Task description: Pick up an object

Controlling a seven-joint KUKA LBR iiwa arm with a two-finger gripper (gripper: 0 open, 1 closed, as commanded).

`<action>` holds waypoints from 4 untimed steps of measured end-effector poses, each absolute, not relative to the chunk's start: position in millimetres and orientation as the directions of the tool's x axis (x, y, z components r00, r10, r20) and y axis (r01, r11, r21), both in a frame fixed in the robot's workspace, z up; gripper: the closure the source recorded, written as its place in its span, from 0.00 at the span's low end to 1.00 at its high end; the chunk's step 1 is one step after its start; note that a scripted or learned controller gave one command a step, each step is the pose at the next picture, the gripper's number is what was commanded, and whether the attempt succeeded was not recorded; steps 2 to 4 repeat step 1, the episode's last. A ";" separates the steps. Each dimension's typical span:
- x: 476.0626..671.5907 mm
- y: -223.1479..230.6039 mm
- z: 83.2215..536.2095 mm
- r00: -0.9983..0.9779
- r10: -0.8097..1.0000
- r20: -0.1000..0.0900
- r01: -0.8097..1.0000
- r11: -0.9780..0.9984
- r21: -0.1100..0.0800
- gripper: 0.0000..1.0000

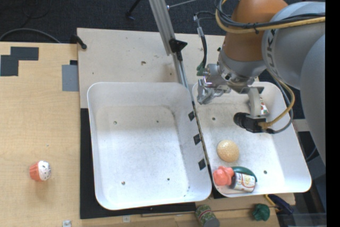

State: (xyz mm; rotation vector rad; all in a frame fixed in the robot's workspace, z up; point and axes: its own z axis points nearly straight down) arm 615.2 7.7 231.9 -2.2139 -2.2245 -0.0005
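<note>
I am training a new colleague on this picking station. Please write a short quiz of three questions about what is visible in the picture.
1. True or false: the tan round object lies in the left bin.
2. Which thing lies outside both bins, on the wooden surface at the left? A) the bottle with the red cap B) the small orange and white toy C) the gripper
3. Over which bin is the gripper?

Key: 1. False, it lies in the right bin. 2. B. 3. The right bin, near its far left corner.
</note>
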 end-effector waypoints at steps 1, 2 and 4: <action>606.0 54.1 238.3 -0.004 1.000 0.002 1.000 0.004 -0.004 1.00; 606.0 54.1 238.3 -0.004 1.000 0.002 1.000 0.004 -0.004 1.00; 606.0 54.1 238.3 -0.004 1.000 0.002 1.000 0.004 -0.004 1.00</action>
